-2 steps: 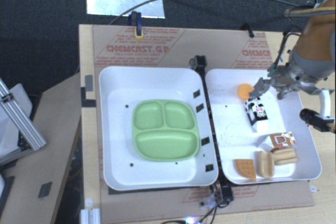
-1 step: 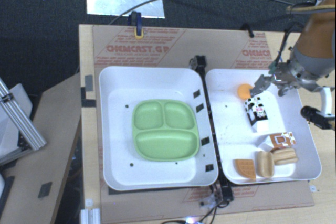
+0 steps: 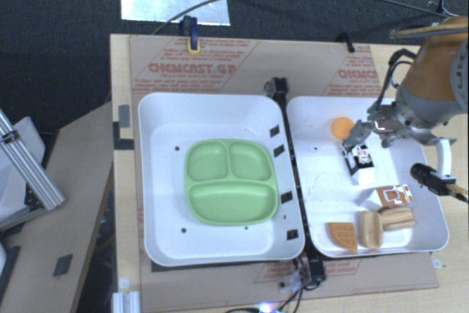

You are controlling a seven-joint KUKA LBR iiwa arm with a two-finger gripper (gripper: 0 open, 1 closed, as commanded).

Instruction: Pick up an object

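Two white bins [image 3: 220,110] sit on a cardboard-covered bench [image 3: 242,59] over dark carpet [image 3: 58,11]; pincer [image 3: 360,145] state: cannot tell.

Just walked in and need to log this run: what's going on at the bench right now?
A grey robot arm reaches in from the right over the right bin. Its gripper sits low beside an orange ball, near a small black and white block. Nothing visibly sits between its fingers. Toy bread pieces and a waffle lie at the bin's near edge. The left bin holds a green divided plate.
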